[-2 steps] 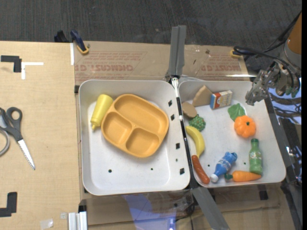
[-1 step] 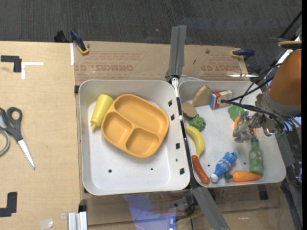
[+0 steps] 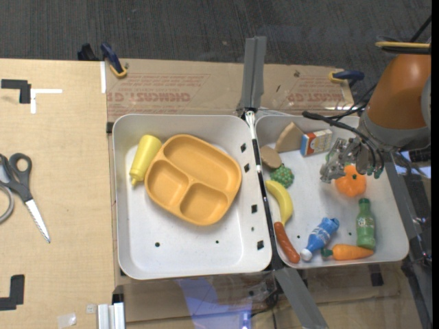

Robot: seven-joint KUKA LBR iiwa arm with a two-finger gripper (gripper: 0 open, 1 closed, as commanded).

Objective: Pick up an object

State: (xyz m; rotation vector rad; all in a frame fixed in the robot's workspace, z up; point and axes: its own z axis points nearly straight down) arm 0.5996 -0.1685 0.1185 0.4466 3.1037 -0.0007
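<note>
The orange (image 3: 351, 184) is lying in the right bin (image 3: 396, 214), just beside the gripper (image 3: 338, 164), which is hovering over it; its grip state is unclear.

Scissors (image 3: 20, 194) lie on the wooden bench (image 3: 55, 245) at far left, well apart from the bins. Two blue clamps (image 3: 113, 59) (image 3: 348, 76) hold a printed cardboard sheet (image 3: 178, 91) behind the bins. Black tape marks (image 3: 17, 88) sit near the bench's left edge.
</note>
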